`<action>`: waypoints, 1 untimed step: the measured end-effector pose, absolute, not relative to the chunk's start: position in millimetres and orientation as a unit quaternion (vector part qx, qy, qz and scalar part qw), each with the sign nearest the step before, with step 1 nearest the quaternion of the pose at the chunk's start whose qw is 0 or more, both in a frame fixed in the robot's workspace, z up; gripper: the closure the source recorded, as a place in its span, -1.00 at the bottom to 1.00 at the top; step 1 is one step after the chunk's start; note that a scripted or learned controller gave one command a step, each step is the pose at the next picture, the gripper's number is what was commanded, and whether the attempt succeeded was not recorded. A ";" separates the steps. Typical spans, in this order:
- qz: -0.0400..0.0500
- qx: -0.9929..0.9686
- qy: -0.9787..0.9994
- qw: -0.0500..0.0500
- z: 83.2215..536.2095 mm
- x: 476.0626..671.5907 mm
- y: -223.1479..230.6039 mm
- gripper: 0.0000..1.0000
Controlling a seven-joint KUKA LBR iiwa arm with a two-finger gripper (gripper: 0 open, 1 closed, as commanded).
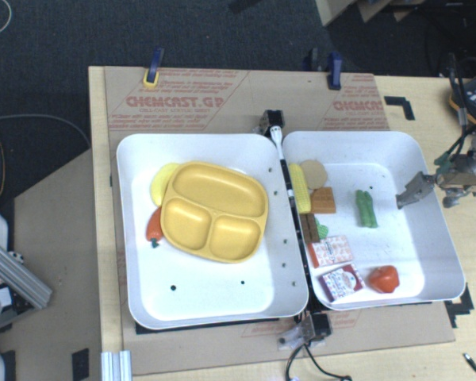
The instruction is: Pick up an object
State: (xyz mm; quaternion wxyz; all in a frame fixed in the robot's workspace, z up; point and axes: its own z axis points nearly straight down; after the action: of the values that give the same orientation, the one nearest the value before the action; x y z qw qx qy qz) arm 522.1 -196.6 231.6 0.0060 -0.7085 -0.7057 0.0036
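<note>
Counter point(222, 94): lying flat as pale board stamped with red lettering, carrying two shallow white bins side by side, blue and yellow clamps gripping its far edge.
Left bin point(143, 292): showing smooth glossy white plastic with rounded corners, sitting toward the counter's left edge.
Yellow tray point(214, 210): resting in the left bin's middle, looking like matte plastic, rounded, divided into three compartments, tilting slightly off the bin's edges.
Yellow piece point(162, 182): peeking from under the tray's far-left rim, rounded.
Red-orange piece point(154, 227): lying at the tray's left rim, small and tapered, green tip pointing toward the counter's near edge.
Right bin point(436, 244): touching the left bin along a shared seam.
Corn point(300, 187): lying by the right bin's left wall, bumpy yellow, long axis running far to near.
Tan disc point(314, 173): sitting just beside the corn, round and flat.
Brown block point(323, 201): lying just near of the disc, rectangular.
Green stick point(366, 209): lying in the right bin's middle, narrow and ridged, long axis running far to near, well apart from the pincer.
Packets point(333, 264): lying flat near the right bin's near-left corner, two red-and-white printed rectangles.
Red piece point(384, 278): sitting by the near wall, glossy and rounded.
Pincer point(416, 190): hovering over the right bin's right wall, grey metal, pointing left; open or shut impossible to tell.
</note>
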 end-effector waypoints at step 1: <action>0.000 -0.707 -0.707 0.000 238.9 524.8 -196.1 -1.00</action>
State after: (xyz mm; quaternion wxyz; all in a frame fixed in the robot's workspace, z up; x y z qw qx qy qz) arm 524.8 -196.1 238.9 0.0001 -0.7071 -0.7071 0.0001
